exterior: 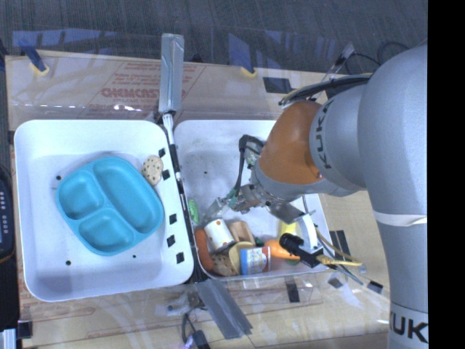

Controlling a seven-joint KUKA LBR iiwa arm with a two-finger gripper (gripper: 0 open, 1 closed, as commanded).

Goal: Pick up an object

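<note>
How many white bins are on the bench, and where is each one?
2. The left bin holds a blue divided plate; the right bin holds a pile of small objects, partly hidden under the arm.

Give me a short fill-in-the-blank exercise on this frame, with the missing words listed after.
1. The blue divided plate lies in the ____ bin as the camera sees it.
2. The plate has ____ compartments.
3. The speckled cookie sits by the plate's ____ corner in the view.
4. The arm's orange band hangs over the ____ bin.

Missing words: left; three; upper right; right
</note>
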